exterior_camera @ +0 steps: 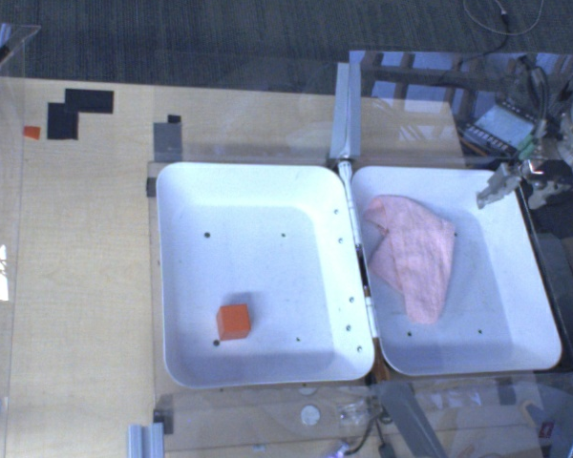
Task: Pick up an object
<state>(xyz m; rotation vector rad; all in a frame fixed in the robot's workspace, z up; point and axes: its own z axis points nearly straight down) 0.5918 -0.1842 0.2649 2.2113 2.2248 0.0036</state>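
A small orange cube [234, 322] lies in the left bin [181, 256], near its front left corner. A crumpled pink cloth [415, 253] is spread in the middle of the right bin [525, 332], from near the back wall toward the front. My gripper [495, 189] hangs over the back right corner of the right bin, up and to the right of the cloth and apart from it. Nothing shows in its grasp.
A metal divider post [344, 113] stands at the back between the bins. Cables and an electronics box [501, 127] crowd the area behind the right bin. Black and orange markers [72, 113] lie on the wooden bench at the far left.
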